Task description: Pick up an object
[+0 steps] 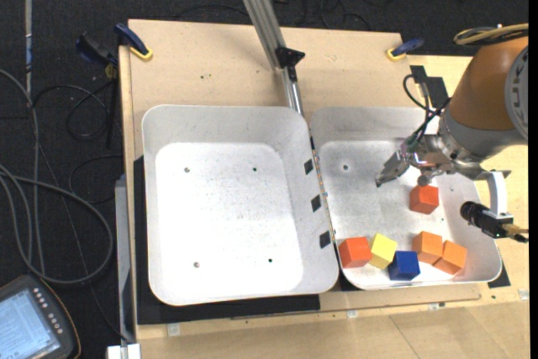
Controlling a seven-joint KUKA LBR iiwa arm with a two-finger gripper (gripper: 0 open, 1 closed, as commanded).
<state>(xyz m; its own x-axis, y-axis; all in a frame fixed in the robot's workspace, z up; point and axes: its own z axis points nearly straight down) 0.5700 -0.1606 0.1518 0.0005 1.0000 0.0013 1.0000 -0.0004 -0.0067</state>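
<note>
Dark floor with loose cables surrounds the tabletop (210, 55), which carries two white bins side by side. Left bin (160, 181) offers unobstructed floor area. Right bin (353, 155) holds six blocks: five crowd the near wall, leaving its far half open. Jaws (408, 166) stand spread apart, gripping nothing. Orange block (424, 198) lies separately, just beside the jaws on their near side.

One fixed camera looks down at a slant — from well above — on both bins (227, 118) (side by side).
</note>
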